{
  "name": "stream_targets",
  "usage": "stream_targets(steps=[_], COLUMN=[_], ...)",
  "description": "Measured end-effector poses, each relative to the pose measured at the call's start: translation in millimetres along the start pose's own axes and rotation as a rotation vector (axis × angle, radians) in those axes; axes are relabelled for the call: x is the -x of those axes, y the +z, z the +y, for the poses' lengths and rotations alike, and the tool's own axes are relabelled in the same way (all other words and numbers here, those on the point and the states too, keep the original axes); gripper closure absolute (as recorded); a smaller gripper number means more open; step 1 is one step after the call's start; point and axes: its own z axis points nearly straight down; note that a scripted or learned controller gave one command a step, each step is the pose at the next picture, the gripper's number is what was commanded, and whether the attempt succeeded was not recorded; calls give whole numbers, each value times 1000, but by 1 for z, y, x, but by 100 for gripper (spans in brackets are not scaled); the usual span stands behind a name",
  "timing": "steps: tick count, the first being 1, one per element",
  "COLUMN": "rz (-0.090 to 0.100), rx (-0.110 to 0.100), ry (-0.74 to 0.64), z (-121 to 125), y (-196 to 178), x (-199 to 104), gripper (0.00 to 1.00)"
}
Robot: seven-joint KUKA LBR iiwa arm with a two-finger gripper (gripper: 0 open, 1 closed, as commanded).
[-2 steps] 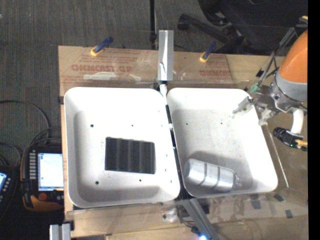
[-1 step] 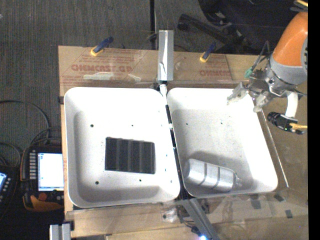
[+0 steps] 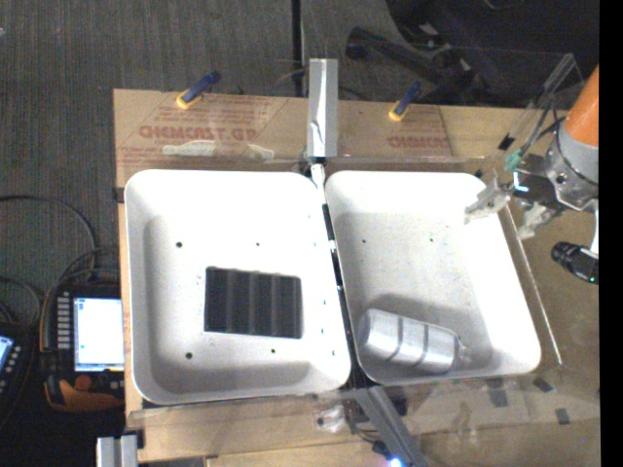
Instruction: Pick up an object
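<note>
Camera view looks down on two shallow white bins side by side on the surface [image 3: 224, 129]. A dark ribbed rectangular block [image 3: 253, 303] lies flat in the left bin [image 3: 146, 261], roughly central, with bare floor on every side. In the right bin [image 3: 506, 261], a silvery cylinder [image 3: 407, 341] lies on its side near the front wall, close to the front-left corner; the rest of that floor is open. The tool [image 3: 501, 197] hangs at the right bin's back-right rim, over the edge, well apart from the cylinder and holding nothing I can see. Whether it is released or clenched cannot be told at this size.
</note>
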Motion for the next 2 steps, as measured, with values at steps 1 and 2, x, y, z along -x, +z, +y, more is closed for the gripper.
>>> stream_targets(steps=[1,2], rz=[2,-1], rx=[-2,1], ry=[-129,-86], z=[16,-43], y=[120,5], x=[-39,-4], gripper=[0,0])
